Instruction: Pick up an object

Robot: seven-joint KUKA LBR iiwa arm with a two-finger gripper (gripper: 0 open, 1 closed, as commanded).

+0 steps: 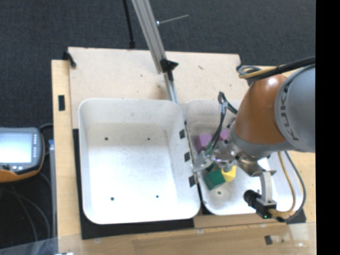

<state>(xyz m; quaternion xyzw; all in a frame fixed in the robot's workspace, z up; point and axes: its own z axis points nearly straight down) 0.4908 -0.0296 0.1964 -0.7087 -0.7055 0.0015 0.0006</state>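
green block seemingly just under the tool.

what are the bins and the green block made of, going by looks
The left bin and the right bin look like white moulded plastic: smooth, rounded corners, a soft sheen and dark scuff specks. The green block has a flat, dull, even colour, so it may be foam or matte plastic; the picture is too coarse to settle which.

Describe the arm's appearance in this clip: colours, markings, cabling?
The arm is bulky and rounded, with a grey shell bearing dark KUKA lettering and a broad orange band above the wrist. Thin dark cables loop beside it towards the metallic gripper.
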